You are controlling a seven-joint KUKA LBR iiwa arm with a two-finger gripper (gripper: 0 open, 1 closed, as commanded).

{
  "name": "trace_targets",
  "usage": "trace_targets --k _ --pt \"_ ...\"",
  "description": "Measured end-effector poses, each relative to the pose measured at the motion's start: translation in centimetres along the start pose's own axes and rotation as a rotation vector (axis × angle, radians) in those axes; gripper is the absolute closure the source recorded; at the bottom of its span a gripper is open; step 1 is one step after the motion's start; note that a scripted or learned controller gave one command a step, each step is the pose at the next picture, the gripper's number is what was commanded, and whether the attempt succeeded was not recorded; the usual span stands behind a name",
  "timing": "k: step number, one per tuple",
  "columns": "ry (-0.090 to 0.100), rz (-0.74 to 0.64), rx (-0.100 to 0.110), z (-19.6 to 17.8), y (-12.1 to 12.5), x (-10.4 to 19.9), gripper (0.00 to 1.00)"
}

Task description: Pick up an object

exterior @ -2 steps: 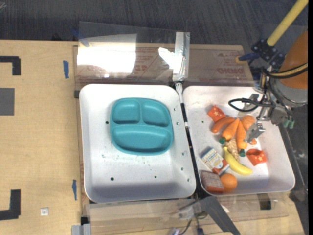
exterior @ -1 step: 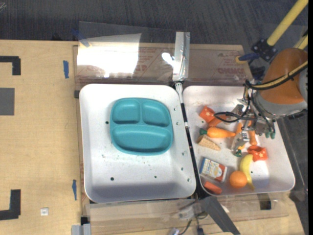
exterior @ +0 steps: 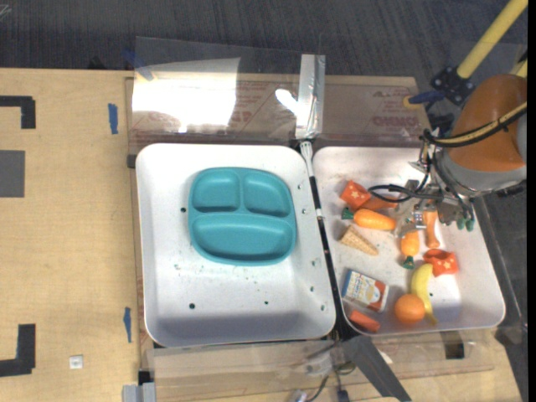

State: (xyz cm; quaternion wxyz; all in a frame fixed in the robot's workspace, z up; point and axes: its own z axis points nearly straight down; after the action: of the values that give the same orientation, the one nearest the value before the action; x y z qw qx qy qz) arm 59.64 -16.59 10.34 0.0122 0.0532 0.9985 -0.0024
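Note:
The right bin (exterior: pixel 486 308) holds several toy foods. A red pepper (exterior: pixel 355 195) and an orange carrot (exterior: pixel 374 219) lie toward its left, with a tan cone-shaped wedge (exterior: pixel 358 241) below them. A small printed carton (exterior: pixel 365 290) and a red piece (exterior: pixel 364 319) sit near the front. An orange (exterior: pixel 409 308), a yellow banana (exterior: pixel 423 281) and a red fruit (exterior: pixel 444 262) cluster at the front right. My gripper (exterior: pixel 419 222) hangs low over the bin's middle right, just above a small orange vegetable (exterior: pixel 409 243) and beside another orange piece (exterior: pixel 432 224).
The left bin (exterior: pixel 167 291) carries a teal divided plate (exterior: pixel 243 214). A raised divider (exterior: pixel 314 216) separates the two bins. Clear plastic sheeting (exterior: pixel 218 99) stands behind them. Black cables (exterior: pixel 389 193) loop from the wrist over the right bin's back.

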Motion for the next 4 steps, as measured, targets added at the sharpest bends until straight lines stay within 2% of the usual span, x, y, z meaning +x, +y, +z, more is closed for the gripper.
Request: trace_targets --k 1,2,3,4 --pt "0.006 0.201 -0.002 -15.3 3.4 -4.7 1.0" --pt "0.016 0.203 -0.001 -14.8 3.3 -4.6 0.0" --pt "0.018 0.181 -0.001 0.8 1.3 -2.1 0.0" --pt "0.015 0.225 -0.001 1.4 0.1 1.6 0.0"
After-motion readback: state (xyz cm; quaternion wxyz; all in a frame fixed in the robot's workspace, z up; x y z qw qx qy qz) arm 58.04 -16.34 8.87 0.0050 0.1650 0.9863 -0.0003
